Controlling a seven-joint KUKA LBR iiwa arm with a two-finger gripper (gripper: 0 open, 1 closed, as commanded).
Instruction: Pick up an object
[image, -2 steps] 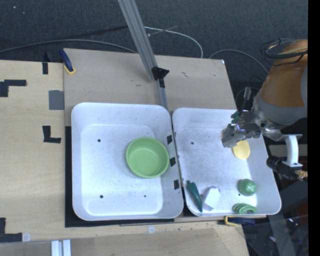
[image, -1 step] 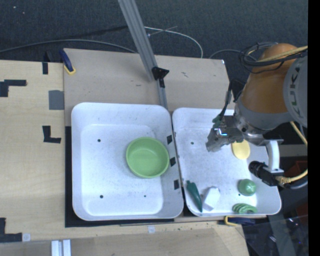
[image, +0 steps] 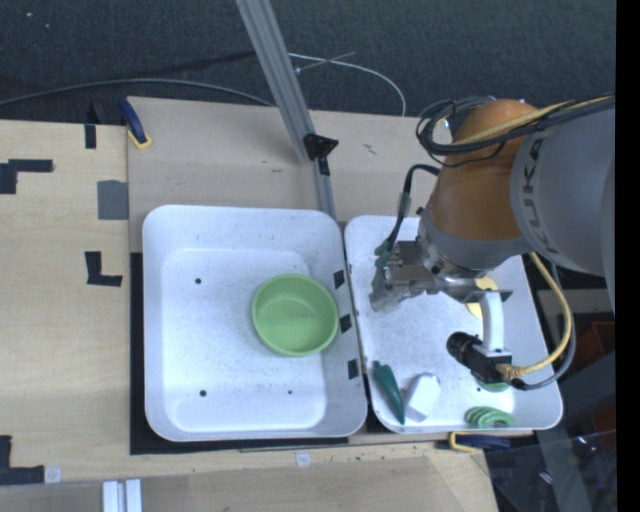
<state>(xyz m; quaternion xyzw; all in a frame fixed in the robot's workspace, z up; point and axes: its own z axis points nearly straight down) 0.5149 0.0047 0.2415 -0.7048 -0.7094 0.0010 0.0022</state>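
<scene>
The arm reaches in from the right and hangs over the right bin (image: 540, 405), with the gripper (image: 392, 287) low above the bin's upper-left floor, close to the wall it shares with the left bin (image: 160, 300). Whether the jaws are parted or closed cannot be told from this angle, and nothing is seen between them. Candidate objects lie along the near edge of the right bin: a dark green tool (image: 388, 391), a small white block (image: 423, 394) just beside it, and a green ridged piece (image: 487, 417) toward the corner. A green bowl (image: 294, 315) sits alone in the left bin. The step in hand appears to be the approach, before any grasp. The next move likely calls for settling on one object, centring the jaws over it, and descending clear of the bin wall.
</scene>
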